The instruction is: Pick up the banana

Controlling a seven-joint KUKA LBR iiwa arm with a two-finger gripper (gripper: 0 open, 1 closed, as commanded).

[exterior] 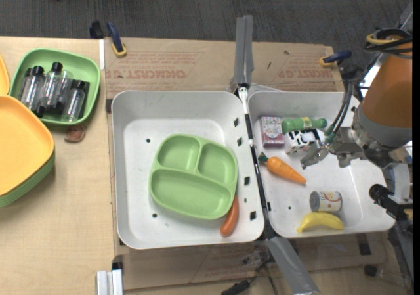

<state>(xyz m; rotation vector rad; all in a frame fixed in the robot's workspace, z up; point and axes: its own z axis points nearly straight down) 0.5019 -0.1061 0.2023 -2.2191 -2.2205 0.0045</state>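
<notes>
Lower right of the frame: the curved yellow plastic banana (320,222) lies near the front wall of the right-hand shallow white bin (367,216), just beside a small tin can with a printed label (326,202). The arm's metal two-finger hand (314,156) hovers above it in the frame, near an orange toy carrot (285,168); whether it is apart or together cannot be told. Risk: descending here, the hand may catch the can or the bin wall instead. Readable writing: "CHEMCAST GP", upside down on the brown cardboard sheet (172,69) covering the desk.
</notes>
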